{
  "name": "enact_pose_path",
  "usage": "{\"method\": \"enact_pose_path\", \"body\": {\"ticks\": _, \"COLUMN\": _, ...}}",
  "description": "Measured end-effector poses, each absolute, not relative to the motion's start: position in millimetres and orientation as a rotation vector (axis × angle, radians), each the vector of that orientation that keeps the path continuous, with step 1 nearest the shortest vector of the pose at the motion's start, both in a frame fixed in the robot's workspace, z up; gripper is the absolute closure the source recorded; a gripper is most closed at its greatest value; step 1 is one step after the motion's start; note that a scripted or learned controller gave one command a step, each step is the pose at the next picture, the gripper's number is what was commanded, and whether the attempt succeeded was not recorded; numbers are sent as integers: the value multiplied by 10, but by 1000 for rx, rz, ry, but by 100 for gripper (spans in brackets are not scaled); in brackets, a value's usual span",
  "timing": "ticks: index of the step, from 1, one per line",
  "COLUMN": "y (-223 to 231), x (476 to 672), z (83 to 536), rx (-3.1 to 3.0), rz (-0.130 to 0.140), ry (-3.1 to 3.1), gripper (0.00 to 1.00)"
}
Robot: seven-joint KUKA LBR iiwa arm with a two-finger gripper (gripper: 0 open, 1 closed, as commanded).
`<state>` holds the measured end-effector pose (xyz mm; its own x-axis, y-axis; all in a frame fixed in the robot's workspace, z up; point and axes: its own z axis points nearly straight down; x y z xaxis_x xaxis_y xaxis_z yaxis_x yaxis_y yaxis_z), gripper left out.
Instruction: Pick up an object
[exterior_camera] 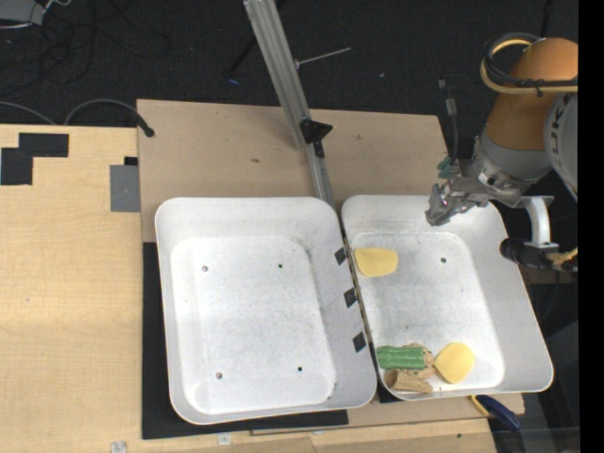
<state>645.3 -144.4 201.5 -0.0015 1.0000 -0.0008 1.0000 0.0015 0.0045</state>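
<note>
Right bin (514, 319): it has all the things in it. It sits just beside the left bin (245, 310) on the tabletop (217, 154).

Yellow piece by the wall (376, 261): it lies flat near the left wall of the right bin, all alone. It looks small and light, maybe like a toy bit of food. I think it is smooth, so it could slip.

Round yellow thing (455, 361): it is in the near corner of the right bin. It looks round and light, and it could roll away if pushed.

Green thing (401, 356): it is long and lies just beside the round yellow thing. It looks bumpy, so it may be easy to hold across its thin side.

Tan thing (411, 381): it is small and touches the green thing. I can't tell what it is.

End effector (442, 208): it hangs over the far edge of the right bin, well apart from every toy. It holds nothing. I can't tell if it is wide or narrow.

Best pick: I think the yellow piece by the wall, since nothing crowds it. Take it across its short side, from above.

Watch out: the wall is near, so one side of the end effector could bump it.
</note>
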Motion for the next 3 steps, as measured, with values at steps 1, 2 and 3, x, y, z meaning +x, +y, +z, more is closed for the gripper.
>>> {"method": "enact_pose_path", "body": {"ticks": 1, "y": -1457, "x": 6461, "z": 2551, "rx": 2217, "rz": 4, "ry": 2221, "gripper": 100}}
{"method": "enact_pose_path", "body": {"ticks": 2, "y": -941, "x": 6520, "z": 2411, "rx": 2220, "rz": -2, "ry": 2228, "gripper": 100}}
{"method": "enact_pose_path", "body": {"ticks": 3, "y": -318, "x": 6544, "z": 2437, "rx": 2219, "rz": -1, "ry": 2230, "gripper": 100}}
